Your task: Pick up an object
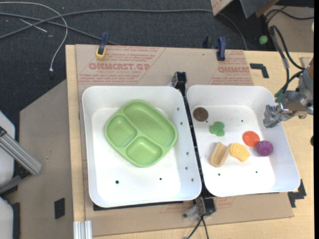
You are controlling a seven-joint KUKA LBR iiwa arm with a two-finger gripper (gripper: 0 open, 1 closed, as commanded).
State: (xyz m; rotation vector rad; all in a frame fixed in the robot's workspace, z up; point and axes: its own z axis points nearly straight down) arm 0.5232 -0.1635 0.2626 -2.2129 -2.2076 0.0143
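Observation:
The right bin point(279, 180) holds a brown round piece point(200, 114), a green broccoli-like piece point(217, 129), a tan bread-like piece point(218, 154), a yellow ridged piece point(239, 152), an orange round piece point(250, 138) and a purple piece point(264, 148). My gripper point(273, 117) hangs at that bin's right rim, up and to the right of the orange and purple pieces, with nothing visibly held in it.
The left bin point(99, 183) holds a green three-compartment plate point(141, 132). Both bins rest on a cardboard sheet point(75, 133) clamped at its far edge by two clips point(102, 45). Cables lie on the dark floor behind.

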